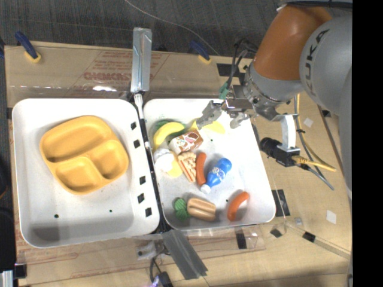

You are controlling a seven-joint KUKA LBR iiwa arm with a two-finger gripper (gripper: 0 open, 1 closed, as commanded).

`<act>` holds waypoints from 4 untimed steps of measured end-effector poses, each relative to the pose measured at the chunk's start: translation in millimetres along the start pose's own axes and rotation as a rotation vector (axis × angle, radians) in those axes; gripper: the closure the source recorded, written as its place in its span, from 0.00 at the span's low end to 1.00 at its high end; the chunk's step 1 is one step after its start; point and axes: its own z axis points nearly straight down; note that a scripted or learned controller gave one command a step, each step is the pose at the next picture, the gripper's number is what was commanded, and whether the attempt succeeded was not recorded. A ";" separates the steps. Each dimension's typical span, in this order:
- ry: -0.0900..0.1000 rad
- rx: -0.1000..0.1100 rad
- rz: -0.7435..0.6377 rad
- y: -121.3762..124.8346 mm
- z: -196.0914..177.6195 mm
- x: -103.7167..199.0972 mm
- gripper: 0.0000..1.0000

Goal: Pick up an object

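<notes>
My gripper [224, 116] hangs over the back of the right bin [257, 160], its two grey fingers spread apart with nothing between them. Below and to its left lies a pile of toy food: a yellow banana [166, 130], a brown-and-white packet [186, 141], a waffle-like orange piece [187, 166], a red sausage [200, 167] and a blue bottle [216, 173]. Near the front edge lie a hot dog bun [201, 208], a green piece [180, 205] and a red-orange piece [237, 204].
The left bin [30, 220] holds a yellow divided tray [84, 153]. A metal divider bar [140, 58] stands at the back between the bins. Cardboard and blue clamps [28, 45] line the bench's back edge.
</notes>
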 end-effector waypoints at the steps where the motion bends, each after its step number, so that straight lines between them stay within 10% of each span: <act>1: 0.001 0.011 0.085 -25.3 112.9 8.6 0.00; 2: 0.000 -0.009 -0.018 24.3 182.0 -16.9 0.00; 3: 0.004 0.008 -0.019 20.2 174.6 -17.0 1.00; 4: 0.001 0.024 0.295 62.9 171.6 16.2 1.00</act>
